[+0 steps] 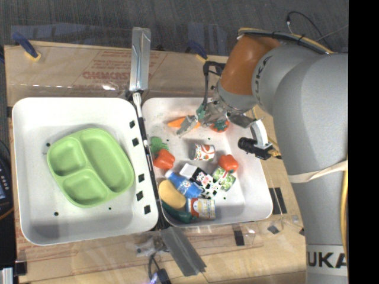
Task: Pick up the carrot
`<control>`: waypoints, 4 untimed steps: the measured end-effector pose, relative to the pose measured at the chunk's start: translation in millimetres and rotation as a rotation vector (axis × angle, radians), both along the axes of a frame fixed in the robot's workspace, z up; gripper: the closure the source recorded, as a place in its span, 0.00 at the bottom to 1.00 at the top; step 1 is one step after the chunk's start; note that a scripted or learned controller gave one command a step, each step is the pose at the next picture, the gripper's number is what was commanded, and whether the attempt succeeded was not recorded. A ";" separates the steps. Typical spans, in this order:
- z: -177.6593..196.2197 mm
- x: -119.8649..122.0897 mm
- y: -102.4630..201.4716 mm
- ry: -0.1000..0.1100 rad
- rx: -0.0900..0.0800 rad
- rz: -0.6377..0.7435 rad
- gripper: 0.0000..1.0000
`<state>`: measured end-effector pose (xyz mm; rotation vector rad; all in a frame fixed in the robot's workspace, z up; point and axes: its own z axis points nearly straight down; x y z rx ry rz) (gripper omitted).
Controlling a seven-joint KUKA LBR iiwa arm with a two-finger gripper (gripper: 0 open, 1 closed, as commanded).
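Note:
The carrot (176, 122) is a small orange piece lying near the back wall of the right bin (254, 200). My gripper (192, 123) is down in that bin, right against the carrot's right end, and seems to touch it. The grey wrist and the orange band above it reach in from the right over the bin's back corner. The carrot rests on the bin floor.
Crowding the right bin's front half are a red-orange pepper (164, 158), a green piece (157, 142), a red-and-white can (204, 152), a tomato (229, 163), a blue pack (183, 184) and a yellow fruit (172, 195). A green divided plate (90, 166) lies in the left bin.

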<state>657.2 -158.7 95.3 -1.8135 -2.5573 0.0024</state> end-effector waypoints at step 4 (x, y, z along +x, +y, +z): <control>97.6 -14.2 97.2 -0.006 -0.002 0.466 1.00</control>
